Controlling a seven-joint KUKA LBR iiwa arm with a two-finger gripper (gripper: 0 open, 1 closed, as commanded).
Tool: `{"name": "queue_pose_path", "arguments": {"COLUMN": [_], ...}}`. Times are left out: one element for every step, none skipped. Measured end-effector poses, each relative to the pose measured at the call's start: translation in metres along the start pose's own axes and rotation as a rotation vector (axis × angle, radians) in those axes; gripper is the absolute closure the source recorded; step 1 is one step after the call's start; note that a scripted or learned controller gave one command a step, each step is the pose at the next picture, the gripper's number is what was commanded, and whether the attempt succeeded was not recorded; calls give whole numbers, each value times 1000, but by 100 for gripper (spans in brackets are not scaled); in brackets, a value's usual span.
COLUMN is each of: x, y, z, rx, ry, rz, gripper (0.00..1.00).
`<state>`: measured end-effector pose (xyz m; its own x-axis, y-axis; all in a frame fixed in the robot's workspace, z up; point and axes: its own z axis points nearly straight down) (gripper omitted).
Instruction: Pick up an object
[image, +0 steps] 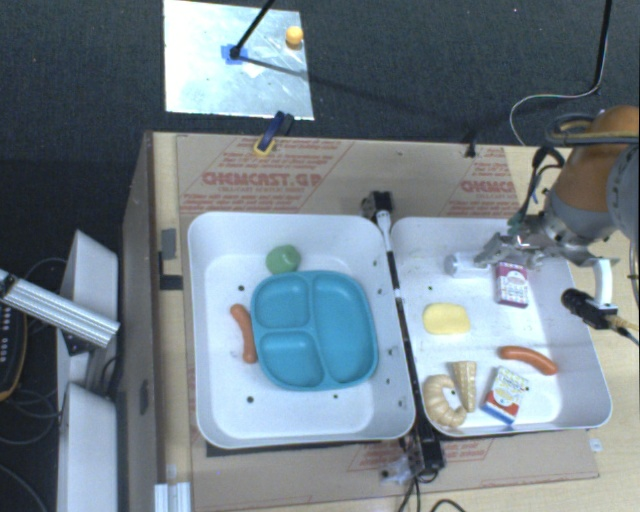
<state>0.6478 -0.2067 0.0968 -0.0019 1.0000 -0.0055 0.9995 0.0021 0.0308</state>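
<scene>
The arm (590, 190) enters at the upper right of the frame. Its gripper (513, 250) hovers in the right bin (580, 400), just above a small pink carton (512, 284); whether it is released or clenched cannot be told. Lower in that bin lie a yellow block (446, 319), a sausage (527, 359), a croissant (443, 398) and a cone (464, 382). The left bin (215, 400) holds a blue tray (313, 328).

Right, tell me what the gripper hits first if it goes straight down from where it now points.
Most likely the small red and white packet in the right bin. The gripper hangs just above the packet's top edge, pointing down. Depth is hard to judge, so it might land on bare bin floor beside it instead.
</scene>
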Motion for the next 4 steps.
{"name": "queue_pose_path", "arguments": {"x": [0,-1,-1,-1], "y": [-2,-4,-2,1], "z": [0,0,1,-12], "rx": [-1,3,6,1], "ry": [-1,-1,1,0], "rz": [0,0,-2,-3], "gripper": [0,0,0,100]}}
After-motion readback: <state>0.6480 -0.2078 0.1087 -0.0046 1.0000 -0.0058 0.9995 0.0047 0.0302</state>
